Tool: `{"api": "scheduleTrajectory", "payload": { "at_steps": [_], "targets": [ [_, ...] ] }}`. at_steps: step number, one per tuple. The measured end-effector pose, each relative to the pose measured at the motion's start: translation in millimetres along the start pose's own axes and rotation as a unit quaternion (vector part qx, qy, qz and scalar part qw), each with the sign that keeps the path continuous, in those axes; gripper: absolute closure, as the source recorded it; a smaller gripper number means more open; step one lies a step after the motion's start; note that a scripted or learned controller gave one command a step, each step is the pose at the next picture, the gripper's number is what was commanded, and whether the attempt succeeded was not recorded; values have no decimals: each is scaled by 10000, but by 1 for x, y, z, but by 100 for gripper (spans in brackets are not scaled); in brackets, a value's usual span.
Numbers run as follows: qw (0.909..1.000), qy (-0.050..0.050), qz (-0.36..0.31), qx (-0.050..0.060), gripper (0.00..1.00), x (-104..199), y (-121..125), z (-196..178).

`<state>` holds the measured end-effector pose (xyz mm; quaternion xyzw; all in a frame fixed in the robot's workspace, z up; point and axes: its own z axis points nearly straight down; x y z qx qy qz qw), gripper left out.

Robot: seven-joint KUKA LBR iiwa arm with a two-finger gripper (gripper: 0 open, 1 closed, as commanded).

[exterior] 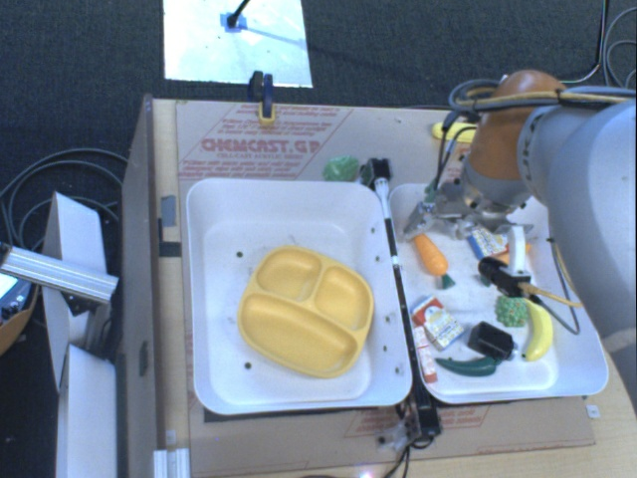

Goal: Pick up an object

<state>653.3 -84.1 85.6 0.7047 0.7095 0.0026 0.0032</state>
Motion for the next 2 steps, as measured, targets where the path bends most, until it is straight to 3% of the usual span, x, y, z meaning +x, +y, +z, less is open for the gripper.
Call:
{"api": "scheduleTrajectory", "payload": {
  "at_steps": [1, 2],
  "targets": [
    [10000, 1, 4, 9, 100, -1, -2, -11],
    [10000, 31, -30, 18, 100, 95, -74, -105]
  ]
}}
